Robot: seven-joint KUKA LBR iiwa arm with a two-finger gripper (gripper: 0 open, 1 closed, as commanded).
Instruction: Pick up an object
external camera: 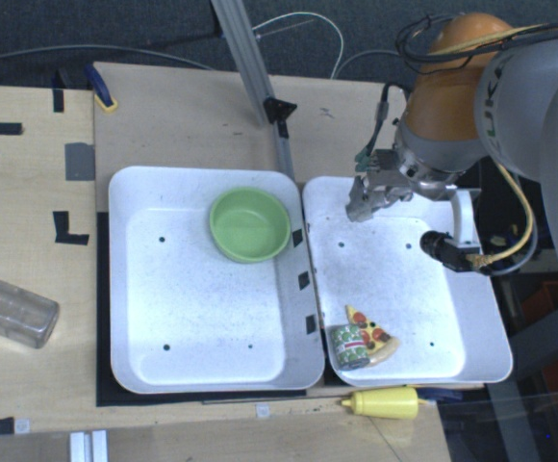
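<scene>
A green bowl point(250, 223) sits upright at the back right of the left bin point(144, 287). In the right bin point(452, 316), a toy pizza slice point(373, 336) lies at the front left corner, resting against a small printed can point(350, 346). My gripper point(364, 205) hangs over the back left part of the right bin, well behind the pizza slice and to the right of the bowl. Nothing shows between its fingers.
A yellow squeeze bottle point(387, 403) lies on the bench just in front of the right bin. A clear plastic cup point(10, 308) lies on its side at the far left. A grey pole point(250, 56) slants down to the bins' back edge.
</scene>
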